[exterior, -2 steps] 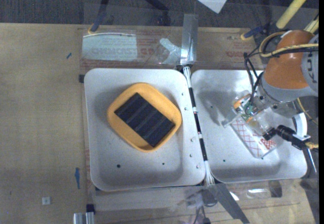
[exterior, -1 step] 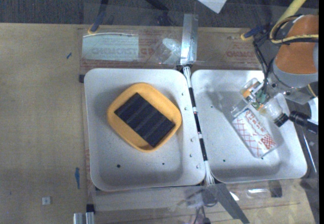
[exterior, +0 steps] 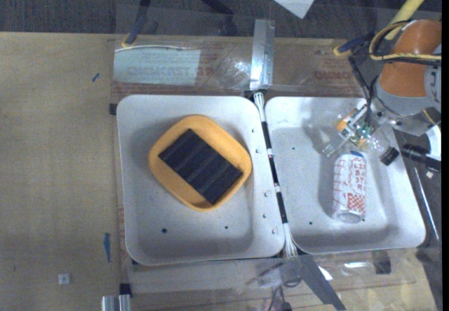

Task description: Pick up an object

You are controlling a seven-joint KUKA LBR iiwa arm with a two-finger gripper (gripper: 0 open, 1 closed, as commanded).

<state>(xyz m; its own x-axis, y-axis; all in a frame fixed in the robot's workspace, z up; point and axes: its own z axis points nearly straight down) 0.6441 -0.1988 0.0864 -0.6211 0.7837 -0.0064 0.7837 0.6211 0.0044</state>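
A red-and-white patterned can (exterior: pixel 349 187) lies on its side in the right bin (exterior: pixel 309 225), its length running near to far. Just above its far end hangs my gripper (exterior: pixel 349 131), over the bin's back right part, small against the arm's orange band. A yellow dish-shaped object with a dark ribbed top (exterior: pixel 200 162) rests in the middle of the left bin (exterior: pixel 140 232). Nothing shows between the gripper's fingers.
The arm's grey body and cables (exterior: pixel 407 78) cover the right bin's far right corner. A metal bracket (exterior: pixel 263 53) stands behind the divider between the bins. A labelled clear strip (exterior: pixel 158 65) lies behind the left bin. Bench wood extends to the left.
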